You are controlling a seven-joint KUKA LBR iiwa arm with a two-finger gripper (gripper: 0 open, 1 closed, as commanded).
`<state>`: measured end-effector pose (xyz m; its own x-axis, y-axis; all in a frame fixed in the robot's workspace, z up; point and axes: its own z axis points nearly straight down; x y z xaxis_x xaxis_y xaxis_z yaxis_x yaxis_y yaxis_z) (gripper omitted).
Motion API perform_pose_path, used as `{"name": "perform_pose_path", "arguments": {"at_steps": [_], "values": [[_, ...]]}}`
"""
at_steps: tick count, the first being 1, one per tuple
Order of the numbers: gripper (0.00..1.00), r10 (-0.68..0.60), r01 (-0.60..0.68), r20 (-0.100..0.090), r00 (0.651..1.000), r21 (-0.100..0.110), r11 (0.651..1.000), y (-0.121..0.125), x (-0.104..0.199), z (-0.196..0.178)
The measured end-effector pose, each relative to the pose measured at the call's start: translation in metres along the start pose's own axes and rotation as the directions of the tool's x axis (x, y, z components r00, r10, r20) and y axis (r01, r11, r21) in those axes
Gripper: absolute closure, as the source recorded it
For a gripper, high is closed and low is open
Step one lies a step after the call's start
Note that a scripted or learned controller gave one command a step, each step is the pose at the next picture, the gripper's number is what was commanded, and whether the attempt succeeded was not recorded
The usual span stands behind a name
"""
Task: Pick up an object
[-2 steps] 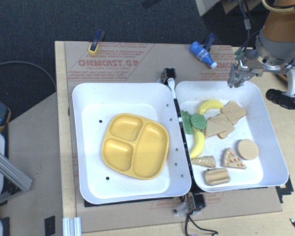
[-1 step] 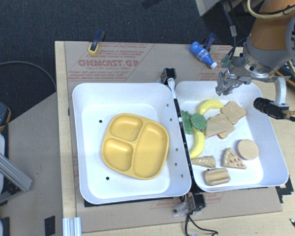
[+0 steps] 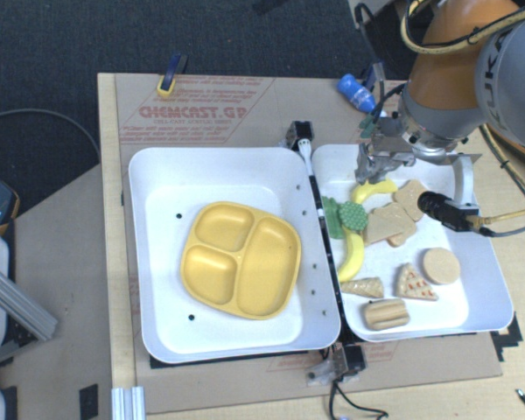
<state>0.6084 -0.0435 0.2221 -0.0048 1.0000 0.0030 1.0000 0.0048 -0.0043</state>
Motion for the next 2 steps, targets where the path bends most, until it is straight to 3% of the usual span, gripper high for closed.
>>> {"name": "perform_pose_path", "arguments": {"at_steps": [2], "values": [[1.0, -0.002, 0.002, 0.0, 1.0, 0.0, 1.0, -0.049, 0.102, -0.002]]}}
